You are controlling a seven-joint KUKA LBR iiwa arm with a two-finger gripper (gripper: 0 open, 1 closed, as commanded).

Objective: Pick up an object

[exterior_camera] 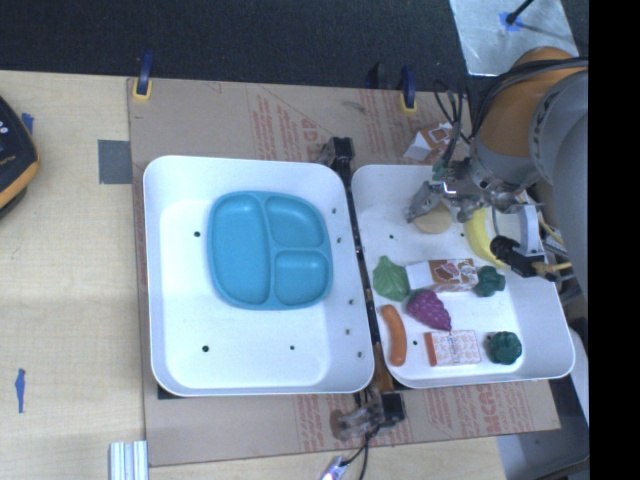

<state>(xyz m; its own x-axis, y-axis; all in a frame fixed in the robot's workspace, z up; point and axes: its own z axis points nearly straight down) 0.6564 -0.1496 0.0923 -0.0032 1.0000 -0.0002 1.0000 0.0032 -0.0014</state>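
Gripper (432,202): low over the back of the right bin (372,190); whether open or closed could not be told.
Nearest item: a pale round piece (436,222), touching or just below the tool.
Banana (479,236): just to the right, long axis running front to back.
Bearing: the probable target lay almost directly beneath, slightly forward.

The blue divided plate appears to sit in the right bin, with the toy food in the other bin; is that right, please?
Not quite: the camera view shows the blue divided plate in the left bin. The toy food, such as the purple grapes and sausage, is in the other bin, the right one.
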